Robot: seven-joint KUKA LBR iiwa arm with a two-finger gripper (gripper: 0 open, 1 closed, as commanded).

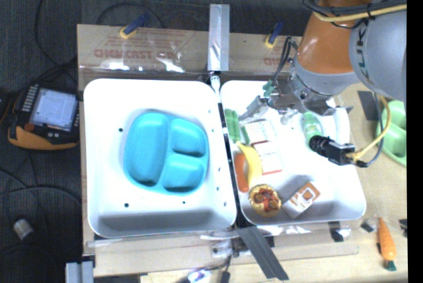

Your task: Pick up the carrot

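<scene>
Though jaws' spread beyond telling, two white bins (pixel 99 162) (pixel 337 176), one carrot (pixel 239 171) beside one banana (pixel 252 160) in the right one

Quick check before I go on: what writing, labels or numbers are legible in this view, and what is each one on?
"CHEFCAST", or close to it: faint red print on the clear plastic sheet behind the left bin; letters uncertain.
"KU": partial dark letters on the arm's grey housing, cut off.
White cards in the right bin: red print, too small.
Small box: blurred.
Handheld screen: unreadable.
</scene>
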